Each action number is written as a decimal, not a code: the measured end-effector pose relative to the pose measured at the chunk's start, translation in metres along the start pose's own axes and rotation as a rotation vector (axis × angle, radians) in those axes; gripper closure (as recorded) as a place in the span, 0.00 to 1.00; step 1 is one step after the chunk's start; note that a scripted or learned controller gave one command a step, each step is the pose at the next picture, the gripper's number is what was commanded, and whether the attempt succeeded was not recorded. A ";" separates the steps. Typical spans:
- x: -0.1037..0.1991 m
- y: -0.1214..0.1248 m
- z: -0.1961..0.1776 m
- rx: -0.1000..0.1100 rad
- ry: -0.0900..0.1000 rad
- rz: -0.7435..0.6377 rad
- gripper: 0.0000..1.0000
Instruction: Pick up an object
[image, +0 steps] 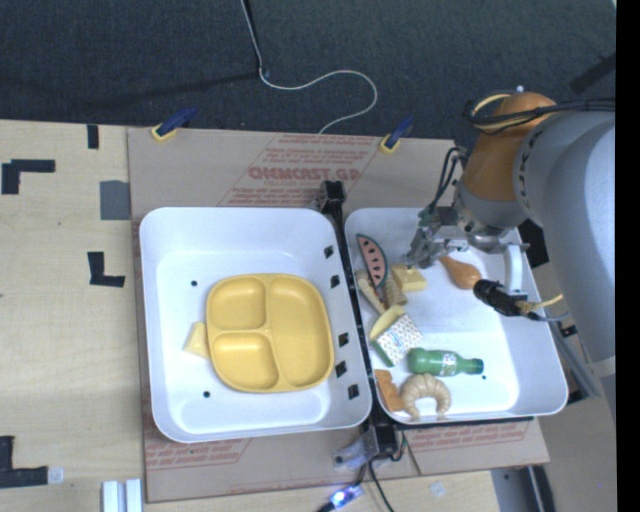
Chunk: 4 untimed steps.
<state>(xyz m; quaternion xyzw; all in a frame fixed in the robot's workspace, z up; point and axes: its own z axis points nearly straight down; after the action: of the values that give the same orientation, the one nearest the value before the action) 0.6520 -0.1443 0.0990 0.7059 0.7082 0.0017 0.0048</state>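
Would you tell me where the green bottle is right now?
The green bottle lies on its side in the right bin, near its front edge, just above the croissant and right of the patterned packet.

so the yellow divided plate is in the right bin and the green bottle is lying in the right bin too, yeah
Not quite. The camera view shows the yellow divided plate in the left bin, not the right one. The green bottle is indeed lying in the right bin.

Even overhead light, soft shadows — mild blur; white bins (160, 300) bright
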 end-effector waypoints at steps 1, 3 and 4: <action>-0.007 -0.001 -0.059 0.005 0.004 0.002 1.00; 0.005 0.001 -0.126 0.009 0.005 0.002 1.00; 0.040 -0.028 -0.126 0.012 0.005 0.001 1.00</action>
<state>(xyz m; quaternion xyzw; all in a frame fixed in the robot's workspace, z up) 0.6232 -0.1037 0.2241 0.7063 0.7079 -0.0010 -0.0012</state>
